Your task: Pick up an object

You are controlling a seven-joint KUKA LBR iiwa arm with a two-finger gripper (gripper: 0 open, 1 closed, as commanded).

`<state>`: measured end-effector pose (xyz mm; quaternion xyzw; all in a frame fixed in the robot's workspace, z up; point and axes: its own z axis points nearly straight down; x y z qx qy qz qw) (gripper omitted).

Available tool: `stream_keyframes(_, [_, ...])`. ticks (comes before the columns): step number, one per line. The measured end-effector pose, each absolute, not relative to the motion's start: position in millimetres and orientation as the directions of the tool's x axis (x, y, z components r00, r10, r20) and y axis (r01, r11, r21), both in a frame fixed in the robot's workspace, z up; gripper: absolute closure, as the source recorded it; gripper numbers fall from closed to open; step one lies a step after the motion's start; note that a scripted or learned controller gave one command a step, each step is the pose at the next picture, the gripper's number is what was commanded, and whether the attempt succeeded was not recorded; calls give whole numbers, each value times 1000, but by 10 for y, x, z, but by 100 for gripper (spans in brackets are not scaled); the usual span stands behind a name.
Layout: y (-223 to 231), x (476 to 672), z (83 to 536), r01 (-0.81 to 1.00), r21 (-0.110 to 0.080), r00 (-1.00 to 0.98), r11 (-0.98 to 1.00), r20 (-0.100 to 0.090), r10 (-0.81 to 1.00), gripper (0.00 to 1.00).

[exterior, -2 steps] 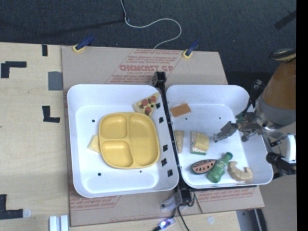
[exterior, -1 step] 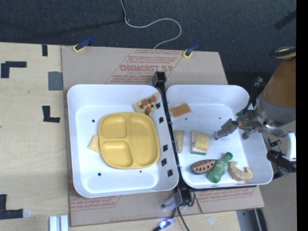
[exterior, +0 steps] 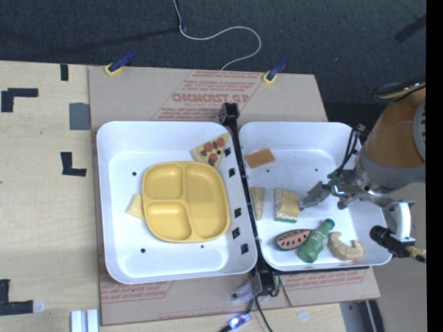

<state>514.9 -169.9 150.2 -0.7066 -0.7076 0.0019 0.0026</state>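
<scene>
White right bin holds gripper beside cheese wedge

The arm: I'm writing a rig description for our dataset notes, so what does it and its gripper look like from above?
The arm is bulky and rounded, with an orange band above a grey wrist section. A thin dark cable runs down its left side toward the gripper, which is dark metal, with slim grey fingers. A white and black fitting sticks out below the wrist.
</scene>
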Motion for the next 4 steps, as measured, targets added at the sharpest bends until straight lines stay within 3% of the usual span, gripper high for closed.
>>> stream_keyframes(1, [-1664, 5227, 1083, 1000, 0, -1, 1, 1, 1000, 0])
stream_keyframes(2, [-1689, 5335, 960, 999, 34, 4, -3, -10, 1000, 0])
stream_keyframes(3, [-1654, 5326, 1058, 1000, 25, -2, 2, -1, 1000, 100])
stream_keyframes(4, [-1635, 5319, 1471, 1000, 0, -2, 2, 0, 1000, 100])
